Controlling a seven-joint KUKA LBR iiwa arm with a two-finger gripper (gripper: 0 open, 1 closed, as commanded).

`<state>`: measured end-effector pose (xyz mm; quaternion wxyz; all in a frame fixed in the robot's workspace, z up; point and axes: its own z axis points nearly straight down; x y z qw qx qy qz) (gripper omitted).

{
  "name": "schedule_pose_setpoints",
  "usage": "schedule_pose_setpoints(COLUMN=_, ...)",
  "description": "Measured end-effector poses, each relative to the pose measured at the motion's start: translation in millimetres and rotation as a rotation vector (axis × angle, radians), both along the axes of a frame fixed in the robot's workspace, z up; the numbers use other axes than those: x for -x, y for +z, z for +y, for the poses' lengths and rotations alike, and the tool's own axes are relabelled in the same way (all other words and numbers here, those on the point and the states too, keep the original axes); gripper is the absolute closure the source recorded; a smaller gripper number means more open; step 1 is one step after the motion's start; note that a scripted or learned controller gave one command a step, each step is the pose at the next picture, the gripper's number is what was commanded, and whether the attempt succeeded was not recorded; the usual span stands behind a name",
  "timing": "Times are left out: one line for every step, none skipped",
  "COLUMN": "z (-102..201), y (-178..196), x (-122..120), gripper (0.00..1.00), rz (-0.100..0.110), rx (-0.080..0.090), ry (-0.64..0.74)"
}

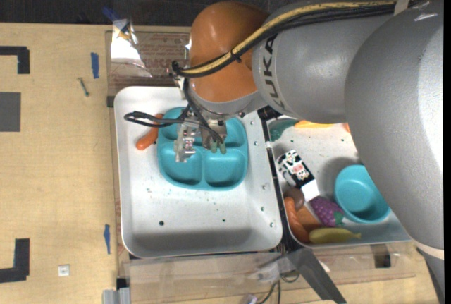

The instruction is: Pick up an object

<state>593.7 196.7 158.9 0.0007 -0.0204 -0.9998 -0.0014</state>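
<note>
Hovering over the left bin (pixel 141 225), your gripper (pixel 203 142) hangs low above the teal divided tray (pixel 204 158), with its two fingers spread a little and nothing visibly caught between them; whether the tips touch the tray's partition, you cannot tell from this angle. The tray lies toward the back of that bin, with an orange piece (pixel 146 140) just beside its left edge and a black tool (pixel 141 118) lying near the rear wall. You should expect the tray to be light, stiff moulded plastic with a smooth, probably slippery skin, so a pinch on a flat floor will likely skate off. Take it by a thin upright wall instead: the ridge between compartments or the outer rim, fingers straddling it. Held off-centre, it may tilt and swing. The right bin (pixel 331 144) holds a blue bowl (pixel 359 193), a black-and-white toy (pixel 294 167), a purple item (pixel 325 211) and a yellow one (pixel 331 233), all well apart from the fingers.
</note>
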Motion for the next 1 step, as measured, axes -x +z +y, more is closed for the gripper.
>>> schedule_pose_setpoints(z=-14.8, y=53.4, x=-50.1, gripper=1.00, rz=-0.014, rx=0.000, ry=0.099)
